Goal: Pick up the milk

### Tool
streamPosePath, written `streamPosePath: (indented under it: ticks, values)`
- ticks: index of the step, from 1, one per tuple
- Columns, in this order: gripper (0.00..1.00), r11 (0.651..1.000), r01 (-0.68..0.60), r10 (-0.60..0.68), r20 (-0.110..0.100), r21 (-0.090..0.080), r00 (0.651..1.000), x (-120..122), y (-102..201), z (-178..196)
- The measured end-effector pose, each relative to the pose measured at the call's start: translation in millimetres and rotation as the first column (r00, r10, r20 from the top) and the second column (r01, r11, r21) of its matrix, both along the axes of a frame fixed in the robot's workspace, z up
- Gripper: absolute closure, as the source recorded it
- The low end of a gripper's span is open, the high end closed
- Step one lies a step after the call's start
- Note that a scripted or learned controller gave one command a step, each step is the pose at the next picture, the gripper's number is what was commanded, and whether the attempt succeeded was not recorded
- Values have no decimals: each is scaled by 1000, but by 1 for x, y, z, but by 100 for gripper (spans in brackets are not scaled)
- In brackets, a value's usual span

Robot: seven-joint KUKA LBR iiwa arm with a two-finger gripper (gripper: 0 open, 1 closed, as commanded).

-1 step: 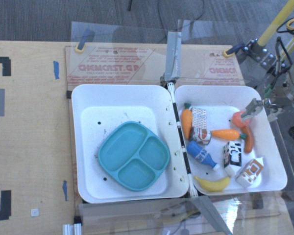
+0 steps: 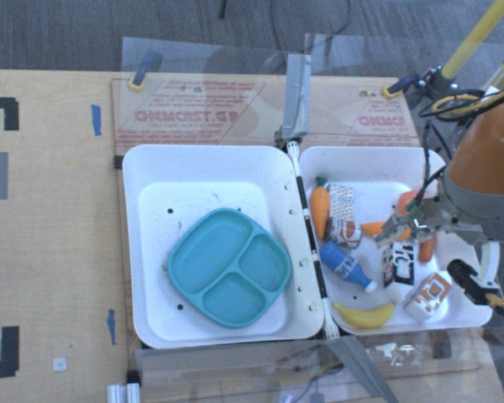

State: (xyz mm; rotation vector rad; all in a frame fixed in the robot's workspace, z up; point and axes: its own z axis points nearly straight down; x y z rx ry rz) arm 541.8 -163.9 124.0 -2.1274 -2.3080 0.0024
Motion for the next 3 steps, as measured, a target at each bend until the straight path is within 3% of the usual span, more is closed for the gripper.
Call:
streamPosePath:
  ticks: [1, 2, 3]
  values:
    - [0, 1000, 24, -24, 7, 0, 1000, -35, -19, -33]
    - [100, 999, 38, -38, 8, -2, 999, -36, -24, -26]
    - [100, 1000, 15, -15, 0, -1, 1000, -30, 28, 57]
